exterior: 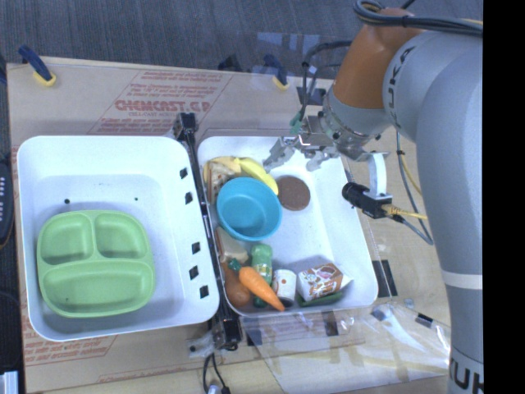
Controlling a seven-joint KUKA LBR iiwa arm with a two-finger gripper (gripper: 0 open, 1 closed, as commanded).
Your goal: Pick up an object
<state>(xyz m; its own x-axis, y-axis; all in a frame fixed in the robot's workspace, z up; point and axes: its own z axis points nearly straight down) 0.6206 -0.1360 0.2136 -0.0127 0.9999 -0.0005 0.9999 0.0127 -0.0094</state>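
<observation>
1. Over the right bin's [354, 245] far edge, the tool [297, 150] hangs with its fingers spread apart and nothing between them. My read: approach step, no grasp made yet.
2. No target is named. Candidates all sit in the right bin: brown disc [294, 194], blue bowl [248, 208], banana [257, 173], carrot [259, 286], small carton [320, 282], plus a green item [262, 261] and a small white cup [284, 284] among the clutter at the near end.
3. Closest to the tool: the brown disc, just below it toward the near side, lying flat on the bin floor. The banana is near too, to its left, half tucked behind the bowl's rim.
4. Carrot and carton are well apart from the tool, at the bin's near end.
5. Next move, as I judge it: drop straight down over one item, close, lift. The disc is flat, likely a poor pinch; the banana or the bowl rim looks easier.
6. Left bin [49, 162] holds a green divided tray [96, 262], well clear of the tool.
</observation>
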